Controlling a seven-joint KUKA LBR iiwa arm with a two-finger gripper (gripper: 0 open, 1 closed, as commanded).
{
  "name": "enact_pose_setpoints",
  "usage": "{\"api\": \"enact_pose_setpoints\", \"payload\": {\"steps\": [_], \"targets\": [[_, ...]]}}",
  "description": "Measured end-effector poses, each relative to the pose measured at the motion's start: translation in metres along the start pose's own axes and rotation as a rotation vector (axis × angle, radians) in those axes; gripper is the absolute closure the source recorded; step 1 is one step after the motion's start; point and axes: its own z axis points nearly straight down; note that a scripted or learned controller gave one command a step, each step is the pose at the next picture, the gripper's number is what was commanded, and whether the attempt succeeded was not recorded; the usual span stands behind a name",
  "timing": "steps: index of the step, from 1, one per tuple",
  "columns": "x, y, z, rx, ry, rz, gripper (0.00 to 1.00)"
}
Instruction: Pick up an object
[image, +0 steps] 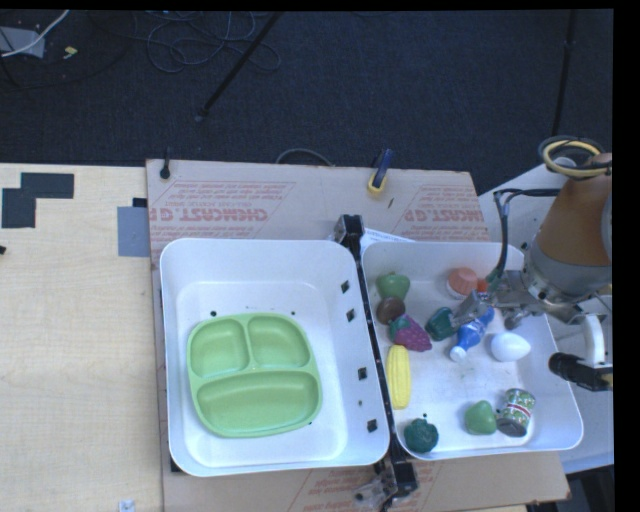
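The right bin (560, 425) holds several small objects. A blue and white bottle (468, 338) lies near its middle, with a white egg (510, 346) to its right and a teal piece (440, 322) to its left. A salmon round piece (461, 280) sits further back. My gripper (490, 304) hangs low just over the bottle's upper end, in front of the salmon piece. The grey arm with its orange band (578, 220) comes in from the right. Whether anything is held is hidden by the gripper body.
Also in the right bin are a green pepper (393, 285), a brown piece (388, 309), purple grapes (412, 334), a yellow corn cob (399, 376), a dark green piece (420, 436), a green piece (481, 417) and a small can (516, 412). A green divided plate (254, 374) lies in the left bin (200, 270).
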Motion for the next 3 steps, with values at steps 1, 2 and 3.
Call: {"api": "enact_pose_setpoints", "payload": {"steps": [1,2,3], "targets": [[0.003,0.006,0.032,-0.017,0.003,-0.002,0.0],[0.001,0.004,0.026,-0.013,0.0,0.0,1.0],[0.007,-0.003,-0.031,-0.009,-0.003,0.0,1.0]]}}
